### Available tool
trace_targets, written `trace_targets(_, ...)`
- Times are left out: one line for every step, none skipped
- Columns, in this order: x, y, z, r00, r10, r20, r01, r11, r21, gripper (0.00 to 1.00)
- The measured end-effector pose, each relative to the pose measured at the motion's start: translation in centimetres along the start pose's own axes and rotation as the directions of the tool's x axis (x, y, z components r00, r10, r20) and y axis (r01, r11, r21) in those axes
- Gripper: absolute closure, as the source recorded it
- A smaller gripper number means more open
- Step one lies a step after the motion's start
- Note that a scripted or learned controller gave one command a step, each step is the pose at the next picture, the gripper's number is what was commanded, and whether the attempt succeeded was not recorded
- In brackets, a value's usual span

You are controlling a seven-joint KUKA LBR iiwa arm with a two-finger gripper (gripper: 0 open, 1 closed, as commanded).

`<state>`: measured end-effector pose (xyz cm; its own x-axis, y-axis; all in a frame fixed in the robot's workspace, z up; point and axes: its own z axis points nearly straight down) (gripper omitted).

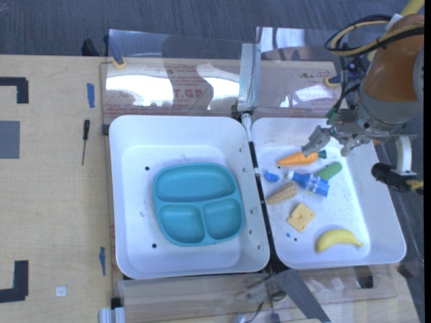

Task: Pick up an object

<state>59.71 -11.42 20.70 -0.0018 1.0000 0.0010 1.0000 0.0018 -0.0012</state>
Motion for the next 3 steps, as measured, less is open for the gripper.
trace_targets(-1.8,-1.4,11.9,1.0,-0.02,0.003,0.02,1.0,-0.008,0.0)
trace_targets(-1.8,-1.2,10.8,1.0,-0.018,0.003,0.018,1.0,-0.014,1.0)
trace_targets(9.4,1.9,1.7,1.0,0.013,-0.004,-0.013,1.0,-0.013,1.0)
